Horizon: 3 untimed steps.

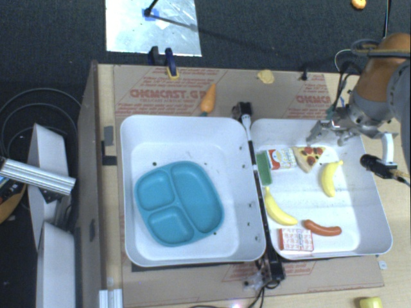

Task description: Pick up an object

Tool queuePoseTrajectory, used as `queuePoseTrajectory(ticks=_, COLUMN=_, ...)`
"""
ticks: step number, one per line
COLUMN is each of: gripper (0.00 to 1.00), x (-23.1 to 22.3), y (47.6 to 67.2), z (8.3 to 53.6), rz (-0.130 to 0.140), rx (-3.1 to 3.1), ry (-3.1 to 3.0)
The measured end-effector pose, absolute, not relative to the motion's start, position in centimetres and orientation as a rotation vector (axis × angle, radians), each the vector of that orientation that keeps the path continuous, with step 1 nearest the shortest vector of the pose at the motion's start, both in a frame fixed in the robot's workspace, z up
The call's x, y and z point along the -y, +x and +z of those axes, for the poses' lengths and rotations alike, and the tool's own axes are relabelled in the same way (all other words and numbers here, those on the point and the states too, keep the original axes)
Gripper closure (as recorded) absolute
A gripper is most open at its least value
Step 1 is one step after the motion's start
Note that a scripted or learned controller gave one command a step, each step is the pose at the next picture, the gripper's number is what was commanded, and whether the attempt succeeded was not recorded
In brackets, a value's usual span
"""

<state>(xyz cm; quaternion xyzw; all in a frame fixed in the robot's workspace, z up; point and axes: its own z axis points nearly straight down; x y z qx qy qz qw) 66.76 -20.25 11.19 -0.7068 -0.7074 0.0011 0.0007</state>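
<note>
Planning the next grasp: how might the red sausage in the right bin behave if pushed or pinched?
The sausage looks round and slim, so it would probably roll when nudged sideways. It looks like a glossy toy, likely light and a bit slippery. It lies free on the bin floor, so it may skid.

Arm [379,76] bent low, fingers [319,133] spread, empty.

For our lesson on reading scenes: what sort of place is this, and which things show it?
Probably a robotics lab test bench: a grey arm with an orange band, two shallow white bins side by side, and toy food such as a plastic pizza slice.
</note>
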Motion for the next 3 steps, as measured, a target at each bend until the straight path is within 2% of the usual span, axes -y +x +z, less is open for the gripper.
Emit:
queuePoseTrajectory(ticks=1, gripper=0.0, x=17.1, y=62.9, z=11.6, rz=0.001, rx=2.222, ry=-2.219)
queuePoseTrajectory(ticks=2, gripper=0.0, x=20.1, y=59.0, z=8.3, rz=0.004, rx=2.218, ry=-2.223)
queuePoseTrajectory(ticks=3, gripper=0.0, x=16.4, y=66.8, z=8.5, rz=0.017, rx=2.221, ry=-2.207)
